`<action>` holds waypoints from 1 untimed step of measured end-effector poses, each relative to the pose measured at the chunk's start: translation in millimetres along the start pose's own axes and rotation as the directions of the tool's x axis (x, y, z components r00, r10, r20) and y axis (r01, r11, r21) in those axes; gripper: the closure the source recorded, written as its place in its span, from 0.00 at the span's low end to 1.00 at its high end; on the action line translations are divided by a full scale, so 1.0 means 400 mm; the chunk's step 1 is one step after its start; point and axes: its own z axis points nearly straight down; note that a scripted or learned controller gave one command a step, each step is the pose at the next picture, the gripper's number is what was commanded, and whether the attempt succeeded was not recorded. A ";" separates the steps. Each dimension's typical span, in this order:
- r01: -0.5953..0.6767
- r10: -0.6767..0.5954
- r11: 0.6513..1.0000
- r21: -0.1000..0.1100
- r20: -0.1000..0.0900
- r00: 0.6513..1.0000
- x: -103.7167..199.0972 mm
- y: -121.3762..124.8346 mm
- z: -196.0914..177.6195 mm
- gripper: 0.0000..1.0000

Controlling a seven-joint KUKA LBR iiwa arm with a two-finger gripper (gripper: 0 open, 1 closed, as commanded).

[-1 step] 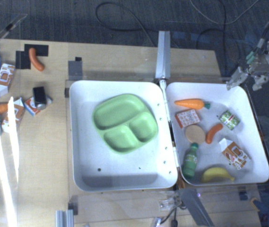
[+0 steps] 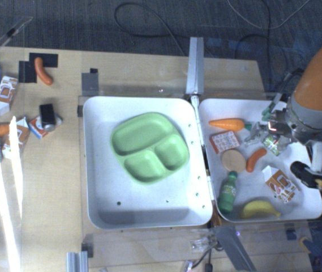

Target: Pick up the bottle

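**Bottle lies in the right bin, gripper off to the side and not yet on it**

Bottle (image 2: pixel 228 189), green with a paler cap end pointing up and away, lies on its side near the front-left corner of the right bin (image 2: pixel 313 211); a yellow banana (image 2: pixel 259 208) rests just beside its base, and a round tan disc (image 2: pixel 233 161) sits just beyond its cap; a red-and-white card (image 2: pixel 224 141), an orange carrot (image 2: pixel 227 124), a small red sausage (image 2: pixel 256 159) and a brown-and-white carton (image 2: pixel 280 185) are scattered around them; the left bin (image 2: pixel 98 152) holds a green divided tray (image 2: pixel 150 147).

The gripper (image 2: pixel 271 134) hangs over the far right part of the right bin, below the arm's orange band, well apart from the bottle; a small green-and-silver object sits right at its tip, but whether it is held, and how wide the fingers stand, I cannot tell.

To do this step well, the arm should probably travel toward the front-left of the bin, turn the fingers across the bottle's narrow width rather than along its length, and descend over the middle of the body; the likely risk is clipping the banana or the disc, or the round body rolling away as the fingers close.
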 end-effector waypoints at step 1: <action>0.181 -0.181 0.983 -0.020 0.005 0.983 0.083 -0.076 0.235 0.00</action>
